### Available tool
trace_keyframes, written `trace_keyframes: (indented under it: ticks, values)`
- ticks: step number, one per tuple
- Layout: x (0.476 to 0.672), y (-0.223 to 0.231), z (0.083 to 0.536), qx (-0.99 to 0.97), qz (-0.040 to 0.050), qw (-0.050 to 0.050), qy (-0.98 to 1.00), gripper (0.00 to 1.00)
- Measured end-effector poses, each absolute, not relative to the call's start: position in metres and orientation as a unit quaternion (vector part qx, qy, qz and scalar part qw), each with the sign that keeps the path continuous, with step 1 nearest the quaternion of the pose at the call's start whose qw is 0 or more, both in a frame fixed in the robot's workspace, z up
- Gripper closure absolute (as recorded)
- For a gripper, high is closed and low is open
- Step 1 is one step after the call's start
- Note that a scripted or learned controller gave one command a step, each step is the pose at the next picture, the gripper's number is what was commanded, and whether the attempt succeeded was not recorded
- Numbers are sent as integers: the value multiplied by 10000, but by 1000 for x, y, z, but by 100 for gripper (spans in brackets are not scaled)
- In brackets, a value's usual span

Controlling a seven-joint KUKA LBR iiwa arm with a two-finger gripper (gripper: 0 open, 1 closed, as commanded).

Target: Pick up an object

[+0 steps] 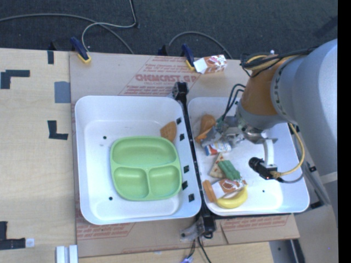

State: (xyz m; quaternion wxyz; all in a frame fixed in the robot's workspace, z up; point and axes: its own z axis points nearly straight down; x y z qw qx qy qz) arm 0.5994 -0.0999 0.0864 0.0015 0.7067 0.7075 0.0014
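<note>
My gripper (224, 131) is low in the right bin (285, 199), over a heap of toy food at its left side. Right under it lie a small red, white and blue packet (215, 147) and an orange-brown pastry piece (206, 126). Nearer the front lie a sandwich wedge with green filling (226, 170), a small carton with an orange picture (227, 187), a yellow banana (232, 200) and a carrot-like stick (208, 191). The arm's wrist hides whatever sits between the gripper and the packet.
The left bin (90, 147) holds a green divided plate (146, 166) and a brown bread piece (169, 130) near the bin's far right corner. A black divider (188, 147) runs between the bins. A small printed box (210, 63) lies on the cardboard behind them.
</note>
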Motion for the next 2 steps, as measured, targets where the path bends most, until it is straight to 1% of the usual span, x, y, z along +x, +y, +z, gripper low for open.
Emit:
trace_keyframes:
  ticks: [1, 2]
  values:
    - [654, -122, 80, 7031, -240, -352, 7098, 0]
    - [653, -117, 81, 7055, -283, -273, 7076, 0]
